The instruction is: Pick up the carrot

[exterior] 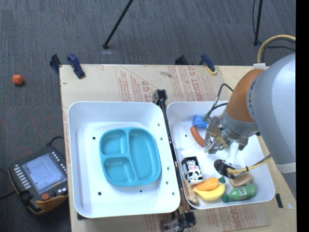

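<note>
The carrot (208, 183), orange with a small green top, lies near the front of the right bin (267, 154). It rests against a yellow banana (211, 193) just in front of it. My gripper (211, 146) hangs over the middle of the right bin, beside a red-orange sausage (197, 136) on its left. The carrot sits well in front of the gripper, apart from it. The wrist hides most of the gripper's tip.
Also in the right bin are a blue item (200, 121) at the back, a cow-print milk carton (192, 169), a brown bread piece (240, 180) and a green bottle (240, 193). The left bin (84, 115) holds a blue divided plate (129, 156).
</note>
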Tool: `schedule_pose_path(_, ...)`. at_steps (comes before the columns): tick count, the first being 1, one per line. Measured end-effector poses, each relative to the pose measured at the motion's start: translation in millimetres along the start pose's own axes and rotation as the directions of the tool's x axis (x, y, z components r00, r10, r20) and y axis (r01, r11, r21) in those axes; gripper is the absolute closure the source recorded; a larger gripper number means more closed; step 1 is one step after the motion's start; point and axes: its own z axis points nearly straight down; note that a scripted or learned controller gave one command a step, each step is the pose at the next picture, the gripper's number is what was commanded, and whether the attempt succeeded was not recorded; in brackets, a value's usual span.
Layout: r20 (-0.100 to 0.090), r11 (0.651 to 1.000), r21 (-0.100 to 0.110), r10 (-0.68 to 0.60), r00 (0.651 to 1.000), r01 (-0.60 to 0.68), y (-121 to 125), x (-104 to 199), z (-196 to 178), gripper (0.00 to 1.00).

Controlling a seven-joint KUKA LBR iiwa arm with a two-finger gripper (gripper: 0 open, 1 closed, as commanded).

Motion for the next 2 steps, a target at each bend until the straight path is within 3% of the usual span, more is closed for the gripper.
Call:
schedule_pose_path(1, -0.001, 0.999, -0.003, -0.047, 0.999, 0.047, -68.5, -22.0, 10.7, 1.0)
schedule_pose_path(2, 0.003, 0.999, -0.01, -0.044, 0.999, 0.044, -66.9, -23.9, 9.8, 0.0)
